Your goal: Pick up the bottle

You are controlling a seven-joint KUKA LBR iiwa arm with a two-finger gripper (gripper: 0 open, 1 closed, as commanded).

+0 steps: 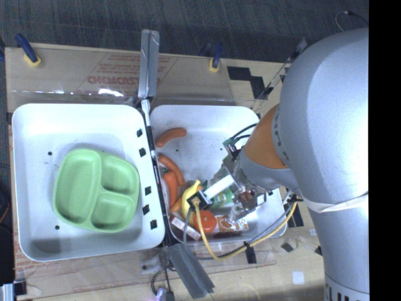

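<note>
Robot arm [313, 124] reaching down into the crowded right bin [207, 115].
We see the gripper [207, 196] low among toy food at the bin's near edge; whether it grips anything, we cannot tell; the bottle [227, 198] lies just beside it, greenish, partly hidden; open floor remains toward the far wall; the left bin [31, 124] holds a green plate [96, 190].

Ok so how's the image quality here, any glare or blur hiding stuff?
Camera view: soft and slightly blurred overall; the arm looms large and out of focus; mild glare along the left bin back rim; the green tray reads clearly; items near the claw in the right bin are cluttered and hard to separate.
</note>
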